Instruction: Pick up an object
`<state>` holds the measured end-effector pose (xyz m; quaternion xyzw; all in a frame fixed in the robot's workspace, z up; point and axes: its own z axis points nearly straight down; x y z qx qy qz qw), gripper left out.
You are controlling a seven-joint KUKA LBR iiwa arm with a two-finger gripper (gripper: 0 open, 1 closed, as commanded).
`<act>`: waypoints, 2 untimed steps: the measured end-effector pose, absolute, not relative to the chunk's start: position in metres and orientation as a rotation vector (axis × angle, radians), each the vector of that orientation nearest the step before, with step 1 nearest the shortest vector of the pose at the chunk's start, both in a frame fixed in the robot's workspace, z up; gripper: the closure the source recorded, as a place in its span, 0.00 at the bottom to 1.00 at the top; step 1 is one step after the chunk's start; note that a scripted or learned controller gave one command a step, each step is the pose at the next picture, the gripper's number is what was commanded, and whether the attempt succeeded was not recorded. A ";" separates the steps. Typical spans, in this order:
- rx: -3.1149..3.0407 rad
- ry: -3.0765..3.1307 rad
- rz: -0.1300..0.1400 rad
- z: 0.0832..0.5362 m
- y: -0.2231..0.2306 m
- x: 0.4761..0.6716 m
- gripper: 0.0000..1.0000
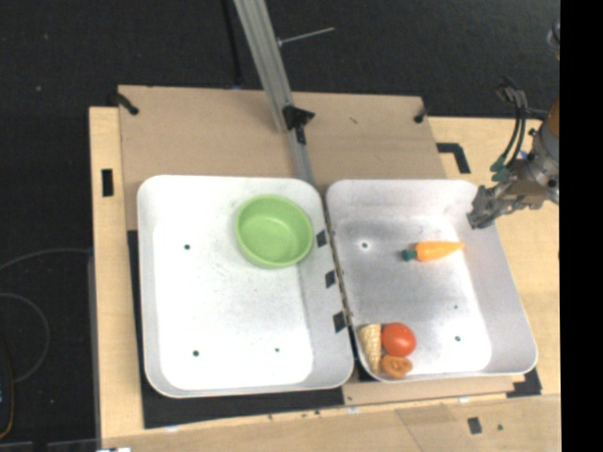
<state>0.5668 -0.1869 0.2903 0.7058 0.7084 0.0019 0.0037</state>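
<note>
Camera view shows the wooden bench (108,252) on a dark floor; an orange carrot (435,250) lies in the right bin (499,281). Gripper (482,209) hovers over that bin's right rim, state unclear.

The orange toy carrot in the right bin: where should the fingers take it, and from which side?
Probably across the thick middle of the orange toy carrot, descending from above. It lies flat, lengthwise left-right, green stem end pointing left, apart from the right white bin's walls, so the fingers could straddle its narrow width.
</note>
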 end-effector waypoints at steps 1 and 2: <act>2.213 2.228 0.002 0.279 -0.127 0.565 1.00; 2.212 2.228 0.004 0.281 -0.073 0.575 1.00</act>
